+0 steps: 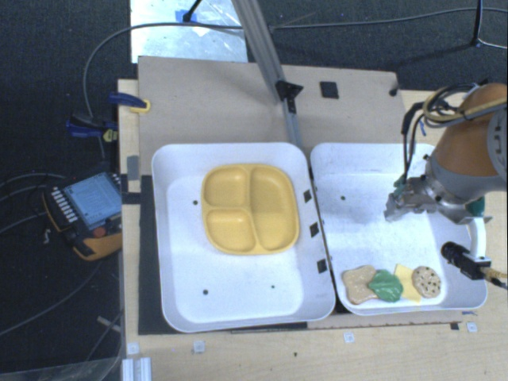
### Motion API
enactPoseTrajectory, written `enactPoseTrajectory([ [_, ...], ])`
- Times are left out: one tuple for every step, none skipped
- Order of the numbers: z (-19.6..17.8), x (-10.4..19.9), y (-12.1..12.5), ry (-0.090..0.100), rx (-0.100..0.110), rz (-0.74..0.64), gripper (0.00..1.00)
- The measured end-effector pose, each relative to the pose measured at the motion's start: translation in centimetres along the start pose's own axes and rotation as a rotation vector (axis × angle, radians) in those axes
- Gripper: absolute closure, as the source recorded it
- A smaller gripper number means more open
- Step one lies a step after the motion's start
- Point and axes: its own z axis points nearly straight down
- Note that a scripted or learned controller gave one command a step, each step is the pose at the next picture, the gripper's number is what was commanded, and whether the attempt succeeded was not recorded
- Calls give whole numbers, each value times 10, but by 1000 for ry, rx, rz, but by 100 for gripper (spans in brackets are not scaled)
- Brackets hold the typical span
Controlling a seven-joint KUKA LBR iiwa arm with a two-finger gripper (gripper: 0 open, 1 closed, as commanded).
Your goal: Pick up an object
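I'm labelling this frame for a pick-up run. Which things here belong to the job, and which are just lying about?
Job:
gripper
toast
green leaf
cheese
cookie
right bin

Lying about:
yellow plate
left bin
clamps
handheld device

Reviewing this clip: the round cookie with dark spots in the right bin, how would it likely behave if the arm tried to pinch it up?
The cookie lies flat and thin, so fingers would probably struggle to get under its edge. It looks rigid, likely keeping its shape. Sitting beside the yellow slice near the bin wall, it may slide rather than lift.
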Motion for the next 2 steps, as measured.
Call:
enactPoseTrajectory([
  [-44,0,4,0,-1,0,100],
  [-98,0,6,-1,-2,-1,100],
])
